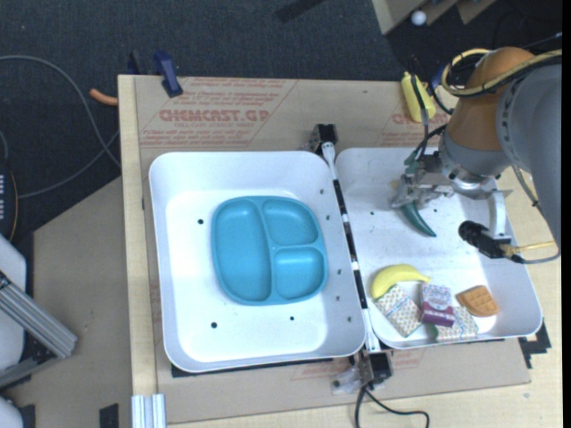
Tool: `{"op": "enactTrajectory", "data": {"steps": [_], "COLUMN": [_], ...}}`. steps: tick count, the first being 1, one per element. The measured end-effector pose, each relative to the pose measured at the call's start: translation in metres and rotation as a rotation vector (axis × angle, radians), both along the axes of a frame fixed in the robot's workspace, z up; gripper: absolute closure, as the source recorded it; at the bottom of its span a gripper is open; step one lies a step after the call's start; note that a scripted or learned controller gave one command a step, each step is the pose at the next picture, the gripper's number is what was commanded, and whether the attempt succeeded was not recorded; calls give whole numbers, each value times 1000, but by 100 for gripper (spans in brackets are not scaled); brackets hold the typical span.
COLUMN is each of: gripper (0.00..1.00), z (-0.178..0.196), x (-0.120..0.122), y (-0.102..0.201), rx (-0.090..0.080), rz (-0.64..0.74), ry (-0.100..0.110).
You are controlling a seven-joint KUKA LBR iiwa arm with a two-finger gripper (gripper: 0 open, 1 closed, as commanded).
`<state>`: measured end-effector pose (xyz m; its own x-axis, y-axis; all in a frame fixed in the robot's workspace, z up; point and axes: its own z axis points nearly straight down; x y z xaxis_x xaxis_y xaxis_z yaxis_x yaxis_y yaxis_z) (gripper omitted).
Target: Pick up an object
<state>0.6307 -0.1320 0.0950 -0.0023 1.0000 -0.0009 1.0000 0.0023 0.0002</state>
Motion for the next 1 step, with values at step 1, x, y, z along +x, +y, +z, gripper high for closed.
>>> {"op": "enactTrajectory", "data": {"steps": [1], "gripper": [100], "z": [91], "x": [-11], "y": [91], "rx": [2], "rz": [0], "ry": [-3]}}
